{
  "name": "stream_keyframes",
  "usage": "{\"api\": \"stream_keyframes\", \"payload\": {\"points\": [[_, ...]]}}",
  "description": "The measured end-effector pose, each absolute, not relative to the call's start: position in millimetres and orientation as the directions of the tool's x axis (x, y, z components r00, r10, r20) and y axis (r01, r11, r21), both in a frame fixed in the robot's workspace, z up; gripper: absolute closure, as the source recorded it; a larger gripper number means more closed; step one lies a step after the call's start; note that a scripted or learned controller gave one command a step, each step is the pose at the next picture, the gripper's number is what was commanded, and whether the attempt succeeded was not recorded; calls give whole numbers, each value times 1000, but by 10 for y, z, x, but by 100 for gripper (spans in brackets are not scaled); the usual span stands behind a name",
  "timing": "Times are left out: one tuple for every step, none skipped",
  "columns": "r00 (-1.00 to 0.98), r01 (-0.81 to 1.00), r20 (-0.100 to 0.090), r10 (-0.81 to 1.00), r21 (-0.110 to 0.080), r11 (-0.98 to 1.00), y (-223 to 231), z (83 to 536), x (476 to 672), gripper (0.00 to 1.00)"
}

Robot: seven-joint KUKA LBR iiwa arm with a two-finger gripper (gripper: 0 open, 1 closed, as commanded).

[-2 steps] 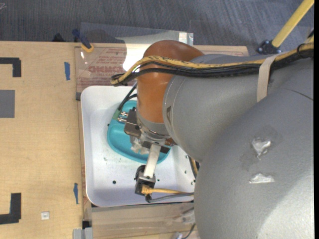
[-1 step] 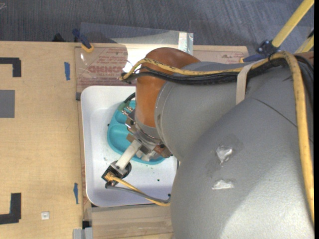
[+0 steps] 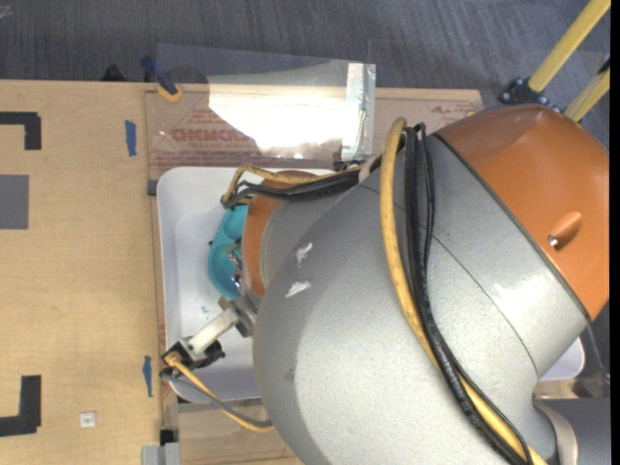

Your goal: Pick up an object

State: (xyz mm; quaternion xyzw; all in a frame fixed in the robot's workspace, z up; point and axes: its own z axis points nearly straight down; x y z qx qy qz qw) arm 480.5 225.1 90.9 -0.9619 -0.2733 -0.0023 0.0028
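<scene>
A teal object (image 3: 227, 252) lies in the left white bin (image 3: 182, 260), near its middle, and its right side is hidden behind my arm. The big grey arm with its orange band (image 3: 523, 211) reaches in from the right and covers most of both bins. My gripper (image 3: 238, 308) hangs low over the left bin just below and right of the teal object, mostly hidden by the wrist. Whether anything is held there is hidden from view.
A clear plastic sheet (image 3: 281, 114) stands along the back edge of the bins. The tan bench top (image 3: 77, 260) spreads out to the left, with black corner marks. Yellow poles (image 3: 572, 37) cross the top right corner.
</scene>
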Motion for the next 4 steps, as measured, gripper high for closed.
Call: {"api": "stream_keyframes", "payload": {"points": [[980, 200, 3, 200, -2, -980, 2257, 1695, 4794, 100], [722, 692, 1, 692, -1, -722, 2228, 2808, 4793, 100], [296, 955, -5, 955, -6, -296, 2208, 1961, 4780, 100], [642, 767, -5, 767, -4, -642, 2230, 1761, 4777, 100]]}}
